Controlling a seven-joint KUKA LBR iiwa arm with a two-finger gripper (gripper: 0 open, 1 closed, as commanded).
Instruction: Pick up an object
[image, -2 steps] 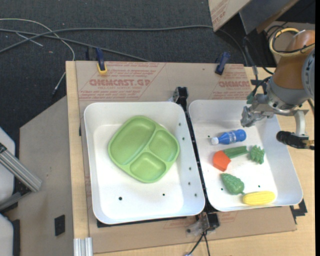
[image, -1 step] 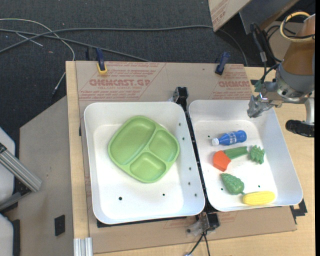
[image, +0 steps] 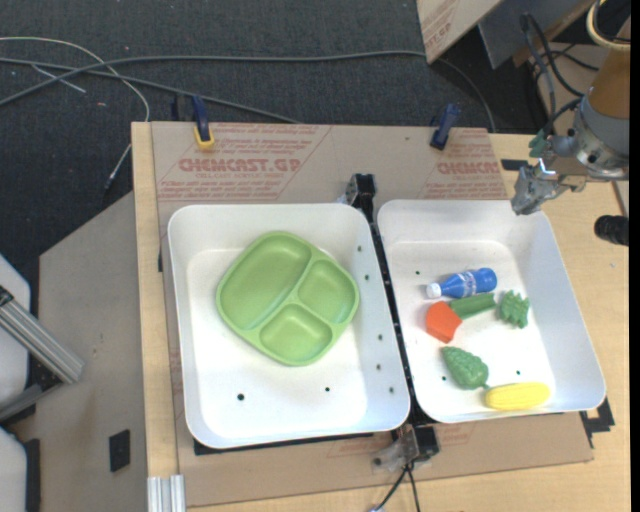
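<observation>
The right bin (image: 560, 270) holds a small blue and white bottle (image: 463, 284), a red-orange block (image: 442, 322), a green stalk with a leafy head (image: 498, 306), a green lumpy vegetable (image: 465, 368) and a yellow corn cob (image: 517, 396). My gripper (image: 527, 195) hangs above the far right corner of that bin, well behind the objects and apart from all of them. Nothing shows between its fingers.
A green three-compartment plate (image: 288, 296) lies in the left bin (image: 200, 400). Two clamps, one yellow (image: 203, 131) and one blue (image: 444, 127), hold the cardboard at the bench's far edge. A black hinge (image: 361, 189) sits between the bins.
</observation>
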